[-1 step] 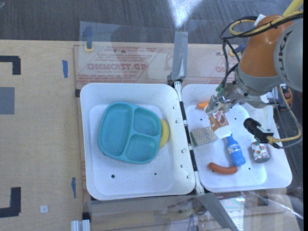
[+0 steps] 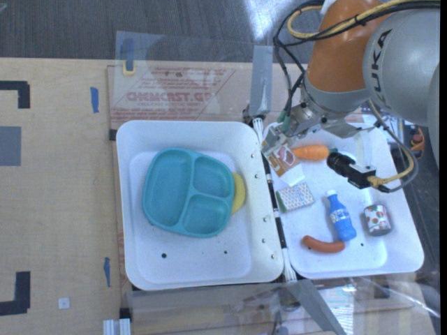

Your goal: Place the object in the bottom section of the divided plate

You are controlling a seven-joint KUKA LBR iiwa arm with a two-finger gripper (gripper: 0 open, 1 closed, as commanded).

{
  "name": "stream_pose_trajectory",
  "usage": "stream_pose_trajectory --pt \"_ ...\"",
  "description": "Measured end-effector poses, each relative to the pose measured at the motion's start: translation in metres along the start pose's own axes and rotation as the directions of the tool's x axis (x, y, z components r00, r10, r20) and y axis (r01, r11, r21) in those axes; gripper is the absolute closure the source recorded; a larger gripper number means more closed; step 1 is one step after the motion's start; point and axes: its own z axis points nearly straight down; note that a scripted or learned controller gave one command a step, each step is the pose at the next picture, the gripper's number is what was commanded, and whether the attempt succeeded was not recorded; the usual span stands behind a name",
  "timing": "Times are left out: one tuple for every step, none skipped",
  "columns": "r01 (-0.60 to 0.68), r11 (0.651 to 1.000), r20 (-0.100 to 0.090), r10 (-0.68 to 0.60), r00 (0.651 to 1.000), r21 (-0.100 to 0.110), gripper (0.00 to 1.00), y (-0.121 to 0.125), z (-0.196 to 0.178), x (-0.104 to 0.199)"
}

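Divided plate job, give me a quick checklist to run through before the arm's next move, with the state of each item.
1. Divided plate sits flat in the left bin: ok.
2. Plate sections free of items: ok.
3. Yellow thing tucked under plate's right edge: not ok, may tilt it.
4. Claw over the right bin, near the carrot: ok.
5. Claw holding an object: cannot tell.
6. Blue bottle, sausage, can lie apart: ok.

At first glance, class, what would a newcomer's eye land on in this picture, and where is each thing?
The big grey and orange robot arm fills the top right, reaching down over the right bin. Next comes the teal divided plate in the left bin. Small items dot the right bin: a carrot, a blue bottle and a sausage.
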Motion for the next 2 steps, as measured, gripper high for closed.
stream_pose_trajectory --pt "0.039 0.999 -0.003 -0.039 0.999 0.004 1.00 0.010 0.037 0.051" --pt "0.230 0.973 0.000 -0.230 0.973 -0.001 1.00 0.078 0.031 0.091"
